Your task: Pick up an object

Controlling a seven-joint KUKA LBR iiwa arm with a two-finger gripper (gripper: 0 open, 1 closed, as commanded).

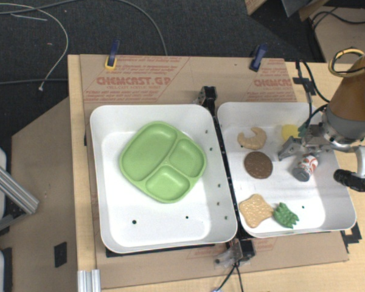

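1. Lying on its side in the right bin [336,201], toward its right half: a small can [303,168], a short cylinder with a grey metal-looking end and a red and white label.
2. Pointing with its long axis at a slant, the grey end toward the near left, the labelled end toward the far right; slightly blurred, so no print readable.
3. Hanging just above and beside the can, toward the far side: the end effector [297,146], grey metal, under the grey arm with its orange band. Cannot tell whether apart or together, and nothing seen clamped in it.
4. Resting just beyond the end effector: a small yellow piece [290,131], smooth, partly hidden, shape not clear.
5. Sitting left of the can, well apart from it: a brown round disc [258,165], flat and matte, and beyond it a tan curved piece [252,139], like a small croissant, with a rough surface.
6. Placed near the front rim of the same bin: a tan flat piece [255,210] with an uneven outline and a speckled face, touching or almost touching a green leafy piece [286,215] with a jagged edge.
7. Lying in the left bin [109,166], turned at an angle: a light green plate [163,162], smooth plastic, rounded corners, divided into three compartments.
8. Standing side by side on the bench [170,78], covered with printed brown cardboard: both bins, white, shallow, glossy.
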